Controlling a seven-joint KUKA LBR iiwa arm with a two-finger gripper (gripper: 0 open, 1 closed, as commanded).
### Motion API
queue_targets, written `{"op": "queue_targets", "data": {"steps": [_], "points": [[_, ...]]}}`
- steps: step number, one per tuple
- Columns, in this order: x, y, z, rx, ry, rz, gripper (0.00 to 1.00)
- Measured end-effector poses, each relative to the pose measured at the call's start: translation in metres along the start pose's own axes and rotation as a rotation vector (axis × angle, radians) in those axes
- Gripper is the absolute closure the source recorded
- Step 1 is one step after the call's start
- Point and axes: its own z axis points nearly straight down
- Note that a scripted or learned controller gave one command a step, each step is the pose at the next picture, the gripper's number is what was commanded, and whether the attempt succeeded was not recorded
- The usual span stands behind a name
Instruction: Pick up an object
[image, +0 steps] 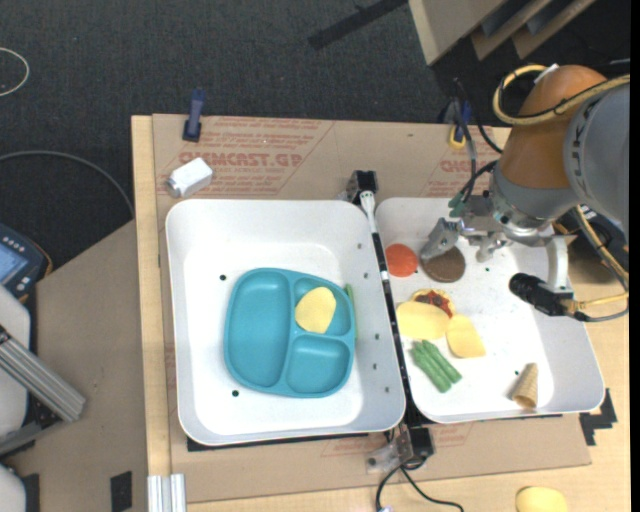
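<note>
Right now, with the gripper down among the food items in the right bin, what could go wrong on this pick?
1. The gripper sits by the brown round piece, with the orange ball close beside; closing may nudge one or catch both.
2. Both lie near the right bin's dividing wall, so a knocked piece could wedge there.
3. The yellow pieces and green beans crowd together, so a retry there risks a double grab.

The grey arm, orange band above its wrist, reaches in from three o'clock, its wrist angled toward nine o'clock; the gripper (447, 243) hangs low, fingers (437, 240) spread apart.
</note>
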Motion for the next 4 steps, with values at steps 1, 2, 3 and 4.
{"op": "queue_targets", "data": {"steps": [1,2,3,4], "points": [[-0.061,-0.016,-0.076,-0.016,-0.006,0.003,0.0],[-0.01,-0.06,-0.046,-0.008,-0.002,-0.001,0.0],[0.014,-0.115,0.037,-0.001,0.0,0.001,0.0],[0.012,-0.111,0.023,-0.015,-0.004,0.002,1.0]]}}
